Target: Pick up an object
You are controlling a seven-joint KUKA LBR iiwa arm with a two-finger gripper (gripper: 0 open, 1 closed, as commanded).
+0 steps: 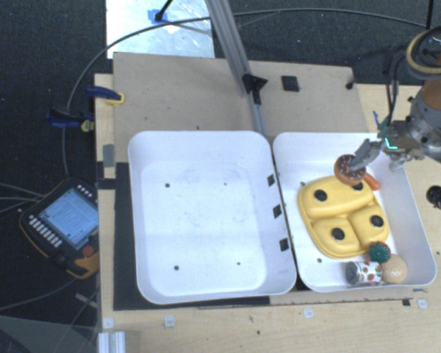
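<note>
Camera view looks down on the bench (206, 94), with the left bin (198, 285) beside the right bin (419, 234). Reaching in from the right, the arm (434, 101) carries its gripper (361, 162) over the right bin's far side, just above a brown ring-shaped object (346, 169) (whether the jaws are apart or closed, I cannot tell). Below lies a yellow tray-like piece (342, 215), then a small can (361, 273), a tan ball (395, 269) and a teal ball (380, 252).

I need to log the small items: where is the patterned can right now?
The patterned can lies in the right bin, at its near edge, below the yellow tray and beside a beige ball.
</note>
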